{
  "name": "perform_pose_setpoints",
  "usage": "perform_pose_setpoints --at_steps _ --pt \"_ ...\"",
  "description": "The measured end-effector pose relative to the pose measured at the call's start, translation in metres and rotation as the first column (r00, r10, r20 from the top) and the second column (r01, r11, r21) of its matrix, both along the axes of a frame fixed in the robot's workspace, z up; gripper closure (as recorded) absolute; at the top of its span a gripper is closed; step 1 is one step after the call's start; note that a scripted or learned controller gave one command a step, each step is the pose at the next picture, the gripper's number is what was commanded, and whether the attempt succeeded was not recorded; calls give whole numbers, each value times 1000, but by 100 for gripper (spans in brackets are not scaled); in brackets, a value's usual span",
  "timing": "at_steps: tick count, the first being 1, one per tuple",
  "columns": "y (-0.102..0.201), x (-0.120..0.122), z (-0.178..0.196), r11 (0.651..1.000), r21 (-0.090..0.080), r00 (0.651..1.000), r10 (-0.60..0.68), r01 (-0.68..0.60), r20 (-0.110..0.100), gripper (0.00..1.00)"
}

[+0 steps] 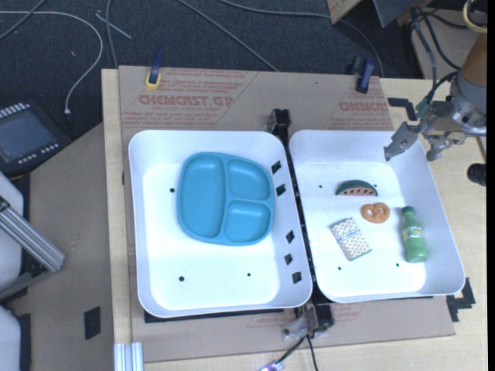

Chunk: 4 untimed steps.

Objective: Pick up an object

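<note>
In the right bin (441, 207) a green bottle (414, 235) lies flat near the right wall, its long axis running up and down the view, cap toward the far side. Beside it sit a pretzel (375, 212), a watermelon slice (356, 188) and a checked packet (350, 238). The gripper (418, 144) hangs over the bin's far right corner, fingers spread wide, nothing between them.

We see the end effector (416, 141) spread open above the right bin's (325, 157) far right corner, with nothing between its fingers. Beneath it the bin's far floor lies bare. Four things crowd the middle: a watermelon slice (356, 188), a pretzel (375, 212) just beside a green bottle (414, 235), and a patterned packet (350, 238), perhaps touching the pretzel. In the left bin (155, 207) a blue divided plate (226, 198) fills the centre, leaving bare floor towards the near side.
</note>
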<state>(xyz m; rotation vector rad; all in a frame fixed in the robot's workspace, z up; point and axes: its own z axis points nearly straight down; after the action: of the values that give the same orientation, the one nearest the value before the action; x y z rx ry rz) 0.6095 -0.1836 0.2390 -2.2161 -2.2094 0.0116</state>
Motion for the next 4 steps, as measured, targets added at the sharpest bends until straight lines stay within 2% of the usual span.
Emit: perform_pose_setpoints --at_steps 1,2,3,4 --pt "1 3 8 1000 -3 1000 3 -3 13 0" --pt "0 8 -35 1000 -2 1000 3 -3 10 0" --pt "-4 0 -81 1000 -2 1000 3 -3 9 0" --pt "1 9 -128 1000 -2 1000 4 -4 12 0"
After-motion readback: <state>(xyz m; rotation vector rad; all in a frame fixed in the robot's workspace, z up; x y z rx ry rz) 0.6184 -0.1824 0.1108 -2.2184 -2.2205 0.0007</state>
